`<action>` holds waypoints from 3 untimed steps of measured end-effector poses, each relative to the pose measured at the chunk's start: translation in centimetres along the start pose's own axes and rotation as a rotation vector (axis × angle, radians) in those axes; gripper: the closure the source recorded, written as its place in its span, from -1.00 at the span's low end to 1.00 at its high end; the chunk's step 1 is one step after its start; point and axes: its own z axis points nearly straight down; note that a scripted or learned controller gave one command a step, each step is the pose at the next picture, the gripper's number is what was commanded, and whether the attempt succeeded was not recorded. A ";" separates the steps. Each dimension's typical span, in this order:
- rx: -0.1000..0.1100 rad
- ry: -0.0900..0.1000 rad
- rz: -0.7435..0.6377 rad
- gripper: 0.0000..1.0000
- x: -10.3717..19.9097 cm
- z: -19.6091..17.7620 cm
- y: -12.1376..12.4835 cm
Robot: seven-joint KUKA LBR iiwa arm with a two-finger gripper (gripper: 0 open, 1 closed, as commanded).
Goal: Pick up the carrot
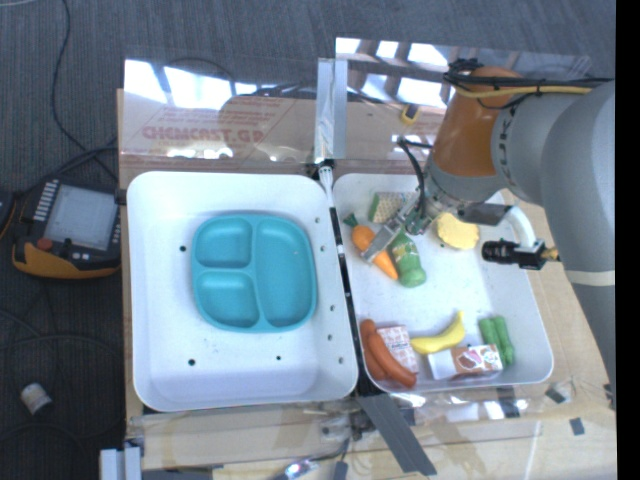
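Arm (545,158): grey, orange band above the wrist, enters from the right and reaches down over the far part of the right bin.

Left bin (160,298): white, shallow, on the tabletop (135,423). A teal divided plate (253,272) with three compartments lies flat near its middle.

Right bin (520,308): white, touching the left bin along the shared wall. It carries all the loose items.

Tool (388,240): low in the far-left part of the right bin, fingers pointing down and left. A slim grey finger (383,259) lies against the carrot's near-right side. Whether the fingers are released or clenched: cannot tell from this angle. Carrot not seen between the fingers.

Carrot (365,240): orange, short, lying in the far-left part of the right bin, near the shared wall, just left of the tool tip.

Other contents of the right bin, by size:
- Sausages (385,356), red-orange, near-left corner, lying side by side.
- Green bottle-like item (408,262), just right of the carrot, under the tool.
- Banana (441,337), yellow, near middle, curved.
- Yellow round item (458,232), far right, under the wrist.
- Small carton (470,360), red and white, at the near wall.
- Packet (396,340), white with red, between sausages and banana.
- Green pods (497,339), near-right, lying together.
- Green item (384,206) at the far wall, partly hidden by the tool.

Left of the tabletop, on the floor: orange-edged pendant (62,228) with a grey screen.
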 end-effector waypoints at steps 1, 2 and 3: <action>-0.012 -0.016 -0.001 1.00 -0.2 -1.0 0.3; -0.024 -0.018 0.114 1.00 1.3 -0.1 -1.6; -0.006 -0.007 0.379 1.00 5.8 -9.2 3.7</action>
